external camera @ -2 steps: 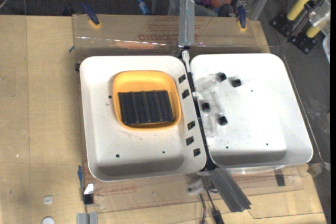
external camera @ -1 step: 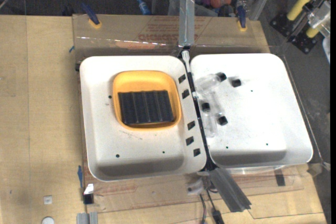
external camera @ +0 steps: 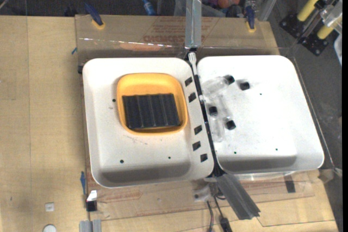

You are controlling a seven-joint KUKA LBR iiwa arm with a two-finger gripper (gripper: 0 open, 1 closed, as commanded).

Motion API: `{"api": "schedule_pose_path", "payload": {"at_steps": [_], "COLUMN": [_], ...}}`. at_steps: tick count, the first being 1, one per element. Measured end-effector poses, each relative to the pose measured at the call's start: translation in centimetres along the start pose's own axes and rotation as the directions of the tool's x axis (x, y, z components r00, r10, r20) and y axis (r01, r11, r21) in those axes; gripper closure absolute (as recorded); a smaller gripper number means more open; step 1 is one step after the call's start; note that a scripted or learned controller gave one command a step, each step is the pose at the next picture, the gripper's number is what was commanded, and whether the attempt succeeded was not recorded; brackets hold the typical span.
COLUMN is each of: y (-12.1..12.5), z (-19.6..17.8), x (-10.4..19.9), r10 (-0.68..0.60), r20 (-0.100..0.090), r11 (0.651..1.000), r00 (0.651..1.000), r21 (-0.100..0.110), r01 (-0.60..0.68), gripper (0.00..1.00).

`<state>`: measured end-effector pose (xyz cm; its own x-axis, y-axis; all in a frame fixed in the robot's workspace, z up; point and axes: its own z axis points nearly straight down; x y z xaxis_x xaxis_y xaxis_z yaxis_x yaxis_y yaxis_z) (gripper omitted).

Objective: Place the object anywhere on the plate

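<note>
One dark, ribbed rectangular block (external camera: 150, 111) lies flat on the orange-yellow rounded-square plate (external camera: 149, 82), inside its rim and toward the near edge. The plate sits in the left shallow white bin (external camera: 103, 155). If this block is the object meant, the placing looks done, with nothing left but for the arm to stay clear. How the gripper stands cannot be told. A clear plastic piece with black knobs (external camera: 220, 106) lies in the right white bin (external camera: 272, 138), by the divider.
</note>
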<state>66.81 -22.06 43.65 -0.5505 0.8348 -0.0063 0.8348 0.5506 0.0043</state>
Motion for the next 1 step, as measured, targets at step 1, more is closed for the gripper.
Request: {"api": "schedule_pose_path", "payload": {"at_steps": [1], "y": [-0.02], "z": [1.35], "x": [0.04], "r10": [-0.095], "r20": [-0.006], "r11": [0.995], "r00": [0.995], "r21": [0.003], "r01": [0.095], "gripper": [1.00]}}
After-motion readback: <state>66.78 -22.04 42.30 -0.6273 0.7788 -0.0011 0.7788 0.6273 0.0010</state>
